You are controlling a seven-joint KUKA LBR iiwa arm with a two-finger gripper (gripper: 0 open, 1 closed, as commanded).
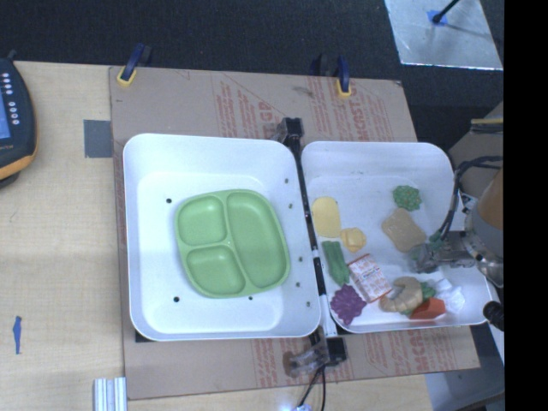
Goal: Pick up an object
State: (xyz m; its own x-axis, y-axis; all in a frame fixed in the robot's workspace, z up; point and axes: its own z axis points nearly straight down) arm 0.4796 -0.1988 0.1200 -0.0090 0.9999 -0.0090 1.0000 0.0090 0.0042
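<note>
The right bin holds several small items: a yellow piece, a small yellow chunk, a green broccoli-like piece, a beige block, a green pickle-shaped piece, a white and red packet, a purple grape bunch, a tan lump and a red piece. My gripper reaches in from the right, low over the bin's right side. It sits just right of and below the beige block, above the tan lump.
The left bin holds a green divided plate. A black divider with clamps runs between the bins. Cardboard lies under both bins. A handheld pendant rests at the far left of the bench.
</note>
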